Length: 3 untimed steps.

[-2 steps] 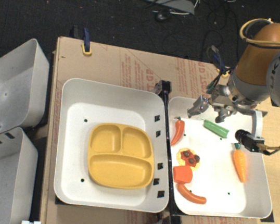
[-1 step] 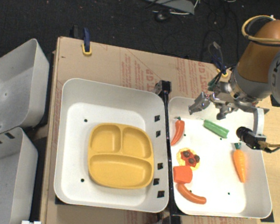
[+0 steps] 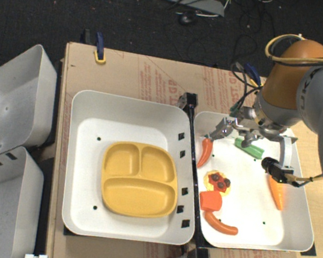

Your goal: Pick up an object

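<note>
Sausage (image 3: 220, 225) lies low (right bin (image 3: 290, 237)); pincer (image 3: 252, 133) spread wide above green block (image 3: 249, 149).

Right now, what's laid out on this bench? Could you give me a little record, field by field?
Left bin: yellow divided plate
Right bin: red chili, orange block, sausage, carrot, green piece, yellow slice with dark spots
Arm: above the right bin's far end
Gripper: close over the green piece
Held: nothing visibly
</note>
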### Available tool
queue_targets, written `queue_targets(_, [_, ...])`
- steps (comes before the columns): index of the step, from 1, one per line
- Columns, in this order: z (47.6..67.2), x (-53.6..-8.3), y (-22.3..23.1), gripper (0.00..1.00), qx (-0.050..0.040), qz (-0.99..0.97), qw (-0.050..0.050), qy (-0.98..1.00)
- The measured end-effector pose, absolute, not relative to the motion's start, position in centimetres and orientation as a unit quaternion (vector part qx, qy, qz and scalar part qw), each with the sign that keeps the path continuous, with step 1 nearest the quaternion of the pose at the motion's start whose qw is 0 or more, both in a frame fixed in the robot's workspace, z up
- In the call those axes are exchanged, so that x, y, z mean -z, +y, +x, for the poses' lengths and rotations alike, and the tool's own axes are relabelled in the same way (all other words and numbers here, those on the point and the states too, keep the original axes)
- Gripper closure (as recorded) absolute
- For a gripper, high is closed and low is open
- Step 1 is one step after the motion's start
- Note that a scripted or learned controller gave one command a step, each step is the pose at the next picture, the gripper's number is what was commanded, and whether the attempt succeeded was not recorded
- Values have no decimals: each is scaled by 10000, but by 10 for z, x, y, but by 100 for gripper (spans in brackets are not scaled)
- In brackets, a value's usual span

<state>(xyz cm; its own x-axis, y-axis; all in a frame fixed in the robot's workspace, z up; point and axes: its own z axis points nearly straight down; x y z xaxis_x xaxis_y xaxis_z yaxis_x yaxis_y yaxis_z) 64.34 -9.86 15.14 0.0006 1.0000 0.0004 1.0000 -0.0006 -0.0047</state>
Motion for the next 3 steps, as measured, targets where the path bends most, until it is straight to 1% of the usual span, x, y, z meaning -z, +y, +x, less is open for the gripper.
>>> queue_targets(1, [642,-98,-98,0,-18,-7073,21,-7069])
queue_targets(2, [644,-112,-98,100,6,-7073,-10,-7069])
queue_targets(3, [638,-171,-102,100,18,-7078,-27,-7064])
